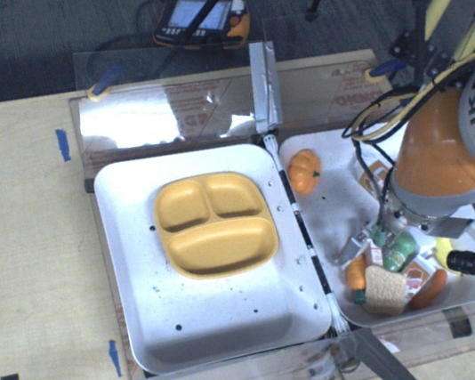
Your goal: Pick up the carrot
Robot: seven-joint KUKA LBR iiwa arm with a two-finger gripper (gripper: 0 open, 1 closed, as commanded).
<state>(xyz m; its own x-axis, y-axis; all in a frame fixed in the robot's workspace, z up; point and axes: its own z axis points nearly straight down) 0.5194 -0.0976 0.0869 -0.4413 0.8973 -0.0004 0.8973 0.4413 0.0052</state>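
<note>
Camera view: a fixed look down at a slant over two shallow white bins, left bin (153,334) and right bin (333,168), side by side on a wooden bench (25,265).
Arm: the grey arm with its orange band (435,156) comes in from the right of the frame and hangs over the right bin.
Gripper: the two-finger gripper (374,238) sits low among the clutter in the lower part of the right bin; I cannot tell how wide it stands or whether it has hold of anything.
Carrot: a small orange carrot-like piece (356,275) lies just left of and below the gripper, beside a tan woven block (386,290).
Other items: a green toy (399,252), a reddish piece (430,288), and a small orange pumpkin (304,171) at the bin's upper left.
Left bin: a yellow three-compartment plastic tray (216,224) rests at its centre.
</note>
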